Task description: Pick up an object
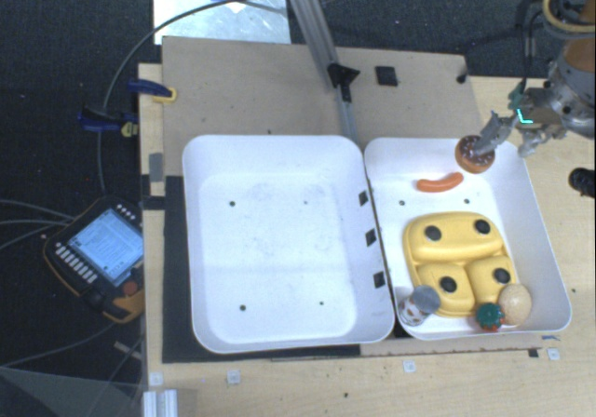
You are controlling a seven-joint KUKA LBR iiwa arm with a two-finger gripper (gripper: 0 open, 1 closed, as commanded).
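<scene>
**Gripper at right bin's far edge, by round brown thing**

Near corner of right bin: grey piece, green ball, beige egg sitting around yellow tray. Farther back, orange sausage lying alone. Gripper hanging at far rim, touching brown disc; finger state: cannot tell. Left bin lying alongside.

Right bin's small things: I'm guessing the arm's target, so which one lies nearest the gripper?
The brown round piece at the right bin's far corner, right at the gripper. The orange sausage lies just beyond it; the others sit along the near wall.
</scene>
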